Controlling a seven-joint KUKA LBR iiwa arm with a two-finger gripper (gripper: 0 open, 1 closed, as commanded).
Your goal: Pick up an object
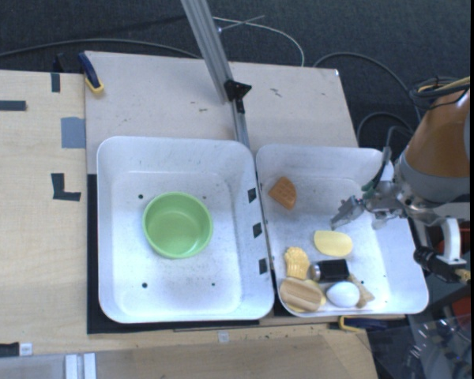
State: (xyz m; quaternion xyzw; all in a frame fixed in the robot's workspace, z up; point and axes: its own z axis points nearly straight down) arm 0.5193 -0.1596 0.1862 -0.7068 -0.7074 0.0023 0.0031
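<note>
Reaching over the right bin: the grey arm [438,152] comes in from the right edge, its gripper [349,212] low above the bin floor.
Landmark: the right bin [395,287], white and shallow, set edge to edge with the left bin [114,212].
Gripper: nothing is visible between its fingers; whether they are open or closed cannot be told from this angle.
Yellow oval object [332,243]: on the right bin's floor near its middle, just below the gripper and apart from it.
Orange-brown block [283,192]: in the right bin's upper left part, well clear of the gripper.
Near-edge cluster: along the right bin's front wall lie a yellow ridged piece [297,262], a black object [330,271], a tan round piece [301,294] and a white egg-shaped object [343,294], all close together.
Green bowl [178,224]: upright in the left bin, left of the right bin's wall.
Metal pole [209,38]: slants up and away from the right bin's upper left corner.
</note>
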